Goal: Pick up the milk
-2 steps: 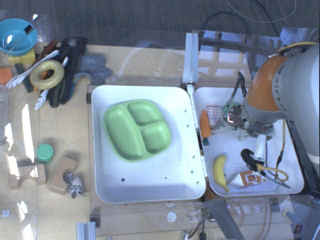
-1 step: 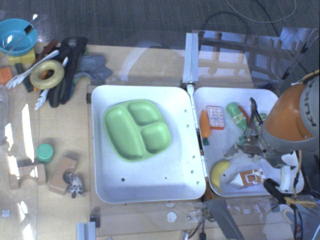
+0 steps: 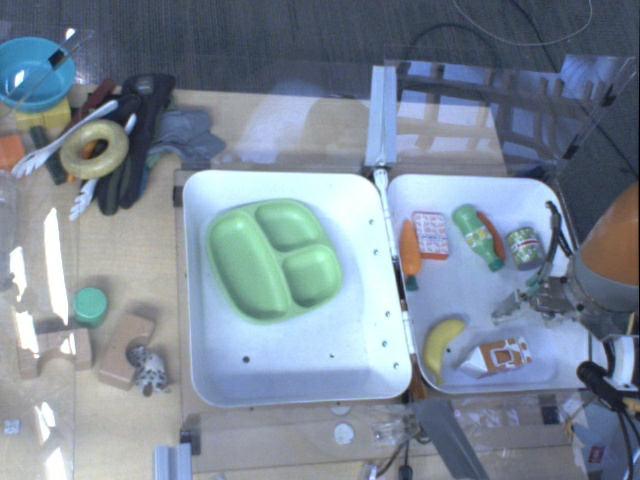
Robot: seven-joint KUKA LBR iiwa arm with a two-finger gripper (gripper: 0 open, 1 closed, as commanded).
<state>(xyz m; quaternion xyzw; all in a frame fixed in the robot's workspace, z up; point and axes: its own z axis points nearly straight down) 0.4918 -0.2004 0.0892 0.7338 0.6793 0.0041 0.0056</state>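
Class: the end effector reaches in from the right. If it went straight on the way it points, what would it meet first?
Probably bare bin floor; the end effector points leftward, passing between the milk carton and green bottle. Depth is unclear.

You see the milk carton [image 3: 503, 356] lying in the right bin [image 3: 570, 373], near its front edge. Just left of the carton sits the banana [image 3: 442, 343]. Behind the carton stand the bottle [image 3: 478, 235] and the can [image 3: 523, 247]. The divided tray [image 3: 274, 258] lies in the left bin [image 3: 300, 373].

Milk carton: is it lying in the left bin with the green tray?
No, the milk carton lies in the right bin, beside the banana.
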